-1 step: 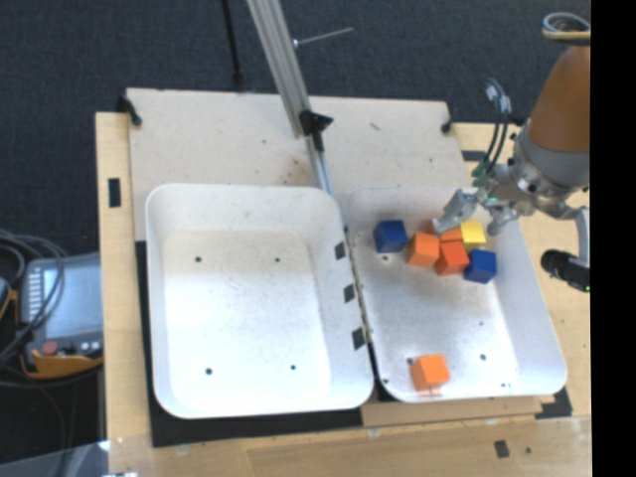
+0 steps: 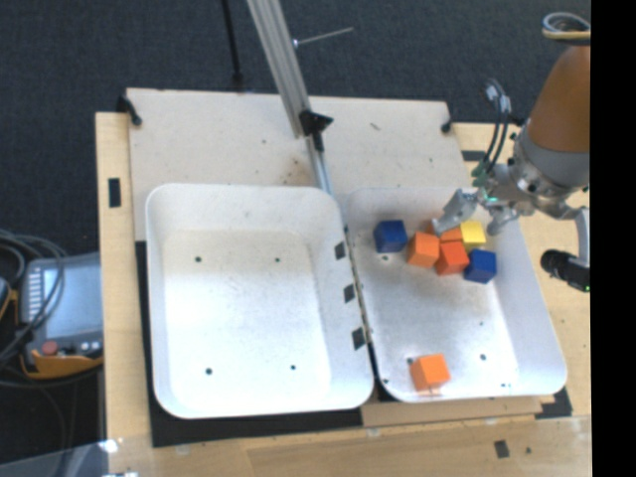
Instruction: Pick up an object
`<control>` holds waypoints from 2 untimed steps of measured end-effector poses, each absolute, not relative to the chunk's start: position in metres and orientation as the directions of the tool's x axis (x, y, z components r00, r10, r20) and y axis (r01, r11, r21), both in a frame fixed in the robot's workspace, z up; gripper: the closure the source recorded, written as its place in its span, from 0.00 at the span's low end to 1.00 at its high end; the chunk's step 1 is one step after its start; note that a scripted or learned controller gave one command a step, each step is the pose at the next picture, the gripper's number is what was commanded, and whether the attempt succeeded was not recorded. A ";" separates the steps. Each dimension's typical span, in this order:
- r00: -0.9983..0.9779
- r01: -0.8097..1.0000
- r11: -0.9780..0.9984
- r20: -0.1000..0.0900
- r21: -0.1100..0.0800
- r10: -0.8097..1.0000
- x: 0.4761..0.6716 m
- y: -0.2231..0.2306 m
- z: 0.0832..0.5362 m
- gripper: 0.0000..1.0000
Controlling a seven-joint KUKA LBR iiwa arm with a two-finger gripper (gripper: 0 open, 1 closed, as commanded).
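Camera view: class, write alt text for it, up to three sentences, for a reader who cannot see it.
A grey and orange robot arm reaches in from the right, its pincer just above a cluster of blocks in the right white bin: two orange, one yellow and two blue. Another orange block sits alone near that bin's front edge.

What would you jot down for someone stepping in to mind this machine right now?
Gripper: low over the right bin, at the upper edge of the block cluster; nothing visibly between its fingers.
Blocks: all in the right bin. A blue block sits alone to the left; two orange blocks, a yellow block and another blue block are bunched together; a lone orange block lies near the front edge.
Done: nothing lifted.
Left: grasp one block and raise it.
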State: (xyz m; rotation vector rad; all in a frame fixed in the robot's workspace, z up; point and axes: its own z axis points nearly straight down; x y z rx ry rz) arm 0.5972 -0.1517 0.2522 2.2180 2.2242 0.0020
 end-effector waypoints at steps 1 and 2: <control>0.000 1.000 0.000 -0.002 -0.004 1.000 0.607 -0.155 0.198 0.00; 0.000 1.000 0.000 -0.002 -0.003 1.000 0.612 -0.152 0.138 0.00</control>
